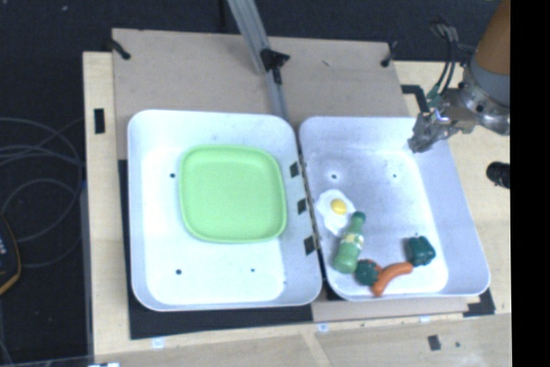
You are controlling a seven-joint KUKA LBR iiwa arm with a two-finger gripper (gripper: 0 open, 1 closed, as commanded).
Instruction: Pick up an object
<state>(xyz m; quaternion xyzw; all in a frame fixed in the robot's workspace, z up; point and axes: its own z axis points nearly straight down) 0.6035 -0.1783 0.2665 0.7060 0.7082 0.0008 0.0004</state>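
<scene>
The right bin [387, 150] holds a fried egg toy [333, 207], a green bottle [350, 243], a dark green piece [367, 272], an orange carrot-like piece [393, 275] and a dark teal block [420, 250], all near its front. My gripper [424, 136] hangs over the bin's far right corner, well away from those objects. Nothing shows between its fingers.
The left bin [155, 142] holds a light green square plate [232, 192]. A grey metal pole [245, 9] slants up from between the bins at the back. The arm's orange band [493, 43] is at the right edge.
</scene>
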